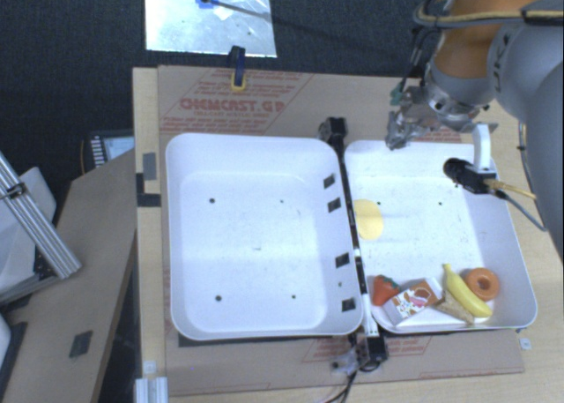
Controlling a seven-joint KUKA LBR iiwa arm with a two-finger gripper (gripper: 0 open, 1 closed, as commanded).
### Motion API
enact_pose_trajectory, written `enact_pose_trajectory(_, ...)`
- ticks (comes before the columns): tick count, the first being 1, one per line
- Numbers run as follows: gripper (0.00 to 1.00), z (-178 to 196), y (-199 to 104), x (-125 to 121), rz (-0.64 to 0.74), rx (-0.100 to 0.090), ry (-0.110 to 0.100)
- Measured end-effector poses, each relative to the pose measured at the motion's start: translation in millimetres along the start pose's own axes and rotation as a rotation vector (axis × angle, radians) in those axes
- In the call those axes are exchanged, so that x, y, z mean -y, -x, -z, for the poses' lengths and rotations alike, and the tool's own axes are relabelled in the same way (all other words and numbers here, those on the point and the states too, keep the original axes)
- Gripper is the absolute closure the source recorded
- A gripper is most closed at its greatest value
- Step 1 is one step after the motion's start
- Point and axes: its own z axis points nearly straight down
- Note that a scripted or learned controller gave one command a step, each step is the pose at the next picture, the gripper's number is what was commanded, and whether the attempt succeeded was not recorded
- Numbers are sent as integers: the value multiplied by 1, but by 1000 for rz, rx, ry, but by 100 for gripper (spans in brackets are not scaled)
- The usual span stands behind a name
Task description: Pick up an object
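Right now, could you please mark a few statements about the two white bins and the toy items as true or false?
1. The yellow toy banana lies in the right white bin. True.
2. The flat yellow round piece lies in the left white bin. False: it is in the right bin, near the divider.
3. The gripper is over the right bin's far edge. True.
4. The orange ring-shaped toy sits at the far edge. False: near corner, beside the banana.

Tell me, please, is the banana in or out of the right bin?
In. The banana lies inside the right bin, near its front corner beside other items.
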Motion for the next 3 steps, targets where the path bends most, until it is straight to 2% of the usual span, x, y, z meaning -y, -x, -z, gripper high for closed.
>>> enact_pose_trajectory(1, 100, 47, -54, 4, 2, -2, -6)
enact_pose_trajectory(2, 100, 27, -126, 58, 3, -3, -17)
enact_pose_trajectory(3, 100, 111, -188, 60, 3, -4, -4)
